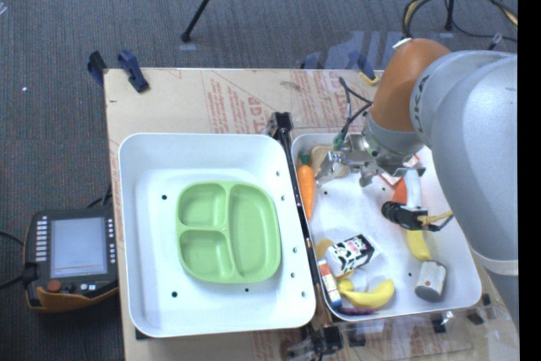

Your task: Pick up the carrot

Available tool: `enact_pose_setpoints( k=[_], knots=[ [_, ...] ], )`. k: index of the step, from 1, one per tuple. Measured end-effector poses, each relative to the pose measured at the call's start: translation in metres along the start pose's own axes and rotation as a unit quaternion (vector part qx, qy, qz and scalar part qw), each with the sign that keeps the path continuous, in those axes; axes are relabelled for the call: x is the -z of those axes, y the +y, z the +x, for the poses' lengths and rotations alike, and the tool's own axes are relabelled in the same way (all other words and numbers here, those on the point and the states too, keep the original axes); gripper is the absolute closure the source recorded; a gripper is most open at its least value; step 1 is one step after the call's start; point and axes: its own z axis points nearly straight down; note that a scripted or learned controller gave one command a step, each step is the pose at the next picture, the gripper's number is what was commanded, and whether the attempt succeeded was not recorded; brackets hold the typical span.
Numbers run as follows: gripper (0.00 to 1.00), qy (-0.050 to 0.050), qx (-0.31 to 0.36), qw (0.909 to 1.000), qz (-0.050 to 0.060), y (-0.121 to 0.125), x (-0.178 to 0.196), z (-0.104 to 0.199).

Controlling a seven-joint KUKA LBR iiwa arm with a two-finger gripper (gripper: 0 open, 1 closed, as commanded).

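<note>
My gripper [348,163] hovers in right bin [448,300], just right of carrot [306,188]; claw state cannot tell. Carrot lies along bin's left wall, untouched. Green plate [228,231] sits left of carrot.

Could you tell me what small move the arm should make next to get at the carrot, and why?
Probably a short shift toward the left wall of the right bin. The carrot lies lengthwise along that wall, untouched, while the gripper hovers just to its right near the bin's upper end. It would need to be centred over the carrot before descending.
</note>
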Motion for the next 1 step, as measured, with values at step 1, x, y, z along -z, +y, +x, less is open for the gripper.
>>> enact_pose_setpoints(
  k=[1],
  knots=[
    [0.00, 0.000, -0.167, 0.9860, 0.001, -0.0009, -0.0061, -0.0013]
  ],
)
